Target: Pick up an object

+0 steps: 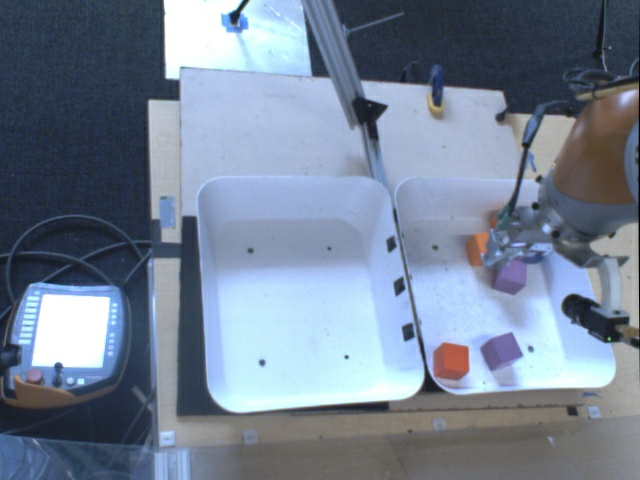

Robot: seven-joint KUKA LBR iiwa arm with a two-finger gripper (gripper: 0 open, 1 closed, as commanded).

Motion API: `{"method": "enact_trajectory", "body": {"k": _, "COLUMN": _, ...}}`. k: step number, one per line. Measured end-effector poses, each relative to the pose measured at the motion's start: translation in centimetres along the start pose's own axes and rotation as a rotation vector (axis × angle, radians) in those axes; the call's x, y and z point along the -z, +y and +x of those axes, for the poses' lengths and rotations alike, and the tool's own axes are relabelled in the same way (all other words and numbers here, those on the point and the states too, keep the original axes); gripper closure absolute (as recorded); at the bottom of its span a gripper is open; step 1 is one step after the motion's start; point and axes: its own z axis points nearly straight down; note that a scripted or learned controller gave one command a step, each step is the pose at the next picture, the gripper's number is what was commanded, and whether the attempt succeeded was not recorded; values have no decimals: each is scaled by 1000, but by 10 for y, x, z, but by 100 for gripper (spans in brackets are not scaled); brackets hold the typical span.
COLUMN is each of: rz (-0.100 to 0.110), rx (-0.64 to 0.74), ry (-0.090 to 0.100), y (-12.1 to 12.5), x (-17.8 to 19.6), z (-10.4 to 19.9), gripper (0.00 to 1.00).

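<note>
Down goes the gripper (510,255) into the right bin (440,203).
Its tips hover over a purple block (509,277), whether parted or closed I cannot tell.

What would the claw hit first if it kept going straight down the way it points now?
Most likely the purple block lying right under the claw in the right bin, with an orange block close beside it. Depth is hard to judge from this slanted view, so it may already be touching.
</note>
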Motion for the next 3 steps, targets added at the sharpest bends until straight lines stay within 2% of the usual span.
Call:
{"method": "enact_trajectory", "body": {"k": 1, "rz": 1, "rx": 7, "ry": 3, "y": 8, "x": 14, "z": 59, "gripper": 100}}
{"method": "enact_trajectory", "body": {"k": 2, "rz": 4, "rx": 6, "ry": 4, "y": 6, "x": 12, "z": 107, "gripper": 100}}
{"method": "enact_trajectory", "body": {"k": 3, "rz": 2, "rx": 7, "ry": 4, "y": 21, "x": 20, "z": 165, "gripper": 100}}
